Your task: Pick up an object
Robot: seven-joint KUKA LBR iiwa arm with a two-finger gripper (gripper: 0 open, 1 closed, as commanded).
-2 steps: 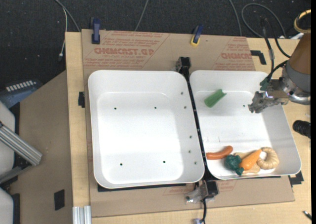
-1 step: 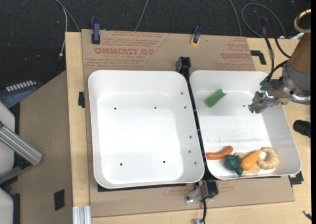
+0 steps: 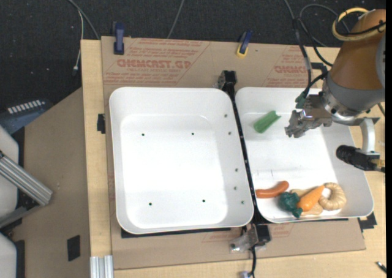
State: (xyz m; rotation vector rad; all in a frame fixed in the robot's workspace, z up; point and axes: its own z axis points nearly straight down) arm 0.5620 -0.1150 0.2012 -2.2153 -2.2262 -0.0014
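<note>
A green block [image 3: 266, 122] lies tilted in the upper left part of the right bin [image 3: 306, 154]. My gripper [image 3: 296, 128] hangs just to its right, a short gap away, with nothing seen between its fingers. Along the bin's near edge lie an orange-red sausage-shaped toy [image 3: 271, 190], a carrot with a green top [image 3: 301, 201] and a tan pastry-like piece [image 3: 334, 197], close together.
The left bin [image 3: 177, 160] sits beside the right one, their rims meeting at the middle. A black clamp [image 3: 228, 79] stands at the far end of that seam. The arm's orange and grey wrist [image 3: 358, 62] overhangs the right bin's far right corner.
</note>
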